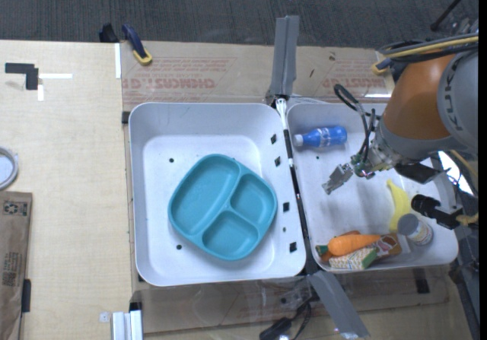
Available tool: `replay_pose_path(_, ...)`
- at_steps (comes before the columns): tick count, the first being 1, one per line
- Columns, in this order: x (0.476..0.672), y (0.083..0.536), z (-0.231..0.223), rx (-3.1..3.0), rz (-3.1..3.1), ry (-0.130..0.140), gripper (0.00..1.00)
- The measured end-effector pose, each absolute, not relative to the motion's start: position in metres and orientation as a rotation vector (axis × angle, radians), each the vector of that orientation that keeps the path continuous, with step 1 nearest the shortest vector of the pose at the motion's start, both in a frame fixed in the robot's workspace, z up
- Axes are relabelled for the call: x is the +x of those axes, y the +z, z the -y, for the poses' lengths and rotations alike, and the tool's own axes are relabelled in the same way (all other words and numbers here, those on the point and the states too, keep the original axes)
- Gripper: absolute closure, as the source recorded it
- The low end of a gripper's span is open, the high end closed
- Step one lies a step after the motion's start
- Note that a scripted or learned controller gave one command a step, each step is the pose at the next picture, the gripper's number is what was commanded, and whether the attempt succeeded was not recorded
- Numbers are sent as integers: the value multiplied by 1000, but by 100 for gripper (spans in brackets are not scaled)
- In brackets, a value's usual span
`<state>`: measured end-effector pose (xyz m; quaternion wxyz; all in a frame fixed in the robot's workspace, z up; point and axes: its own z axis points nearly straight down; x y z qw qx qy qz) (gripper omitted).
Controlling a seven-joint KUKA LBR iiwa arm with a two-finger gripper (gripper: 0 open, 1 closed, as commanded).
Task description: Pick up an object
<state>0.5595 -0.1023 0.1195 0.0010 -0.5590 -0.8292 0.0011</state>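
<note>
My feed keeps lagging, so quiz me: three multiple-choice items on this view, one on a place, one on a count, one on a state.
1. Where does the water bottle lie?
A. right bin's far end
B. left bin
C. on the bench

2. How many compartments has the blue plate?
A. two
B. three
C. four

3. How does the gripper stand?
A. clamped on the carrot
C. resting on the plate
B. above the right bin, holding nothing

Key: A, it lies by the far wall; B, dividers make three; B, nothing sits between its fingers.
</note>
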Motion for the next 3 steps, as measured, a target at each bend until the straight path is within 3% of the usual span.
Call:
replay_pose_path(1,641,91,119,-1685,2653,2,0)
replay_pose_path(2,642,101,119,-1683,2658,4,100)
replay_pose_path(3,642,100,118,-1683,2657,4,0)
